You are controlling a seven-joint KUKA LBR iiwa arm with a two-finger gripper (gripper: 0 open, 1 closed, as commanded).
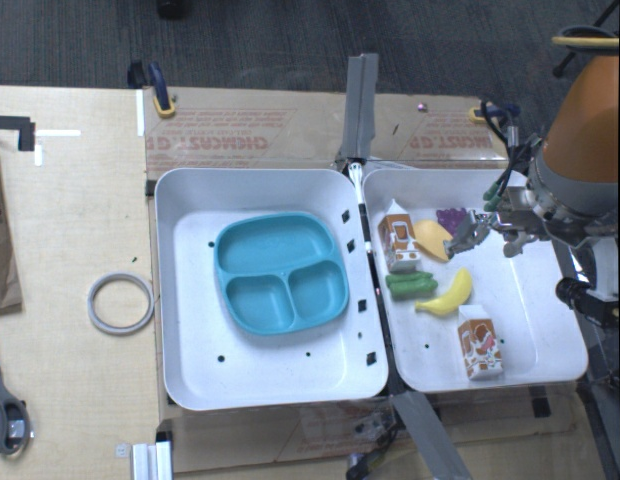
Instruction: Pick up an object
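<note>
Pincer (pixel 468 234) above yellow wedge (pixel 431 238) — right bin (pixel 550 353)

You have two white bins (pixel 190 298) side by side. One blue divided tray (pixel 282 273) sits in the left bin. In the right bin (pixel 530 338) you can count two small cartons (pixel 399 242), one banana (pixel 448 295), one green vegetable (pixel 411 285), one purple grape bunch (pixel 451 218) and one orange-yellow piece (pixel 431 238).

A pale wooden bench (pixel 70 228) is seen under even light, with dark grey carpeted floor (pixel 290 18) beyond its far edge. A printed cardboard sheet (pixel 250 133) is clamped flat at the back. A grey tape ring (pixel 121 302) and scissors (pixel 7 418) are laid at left.
</note>
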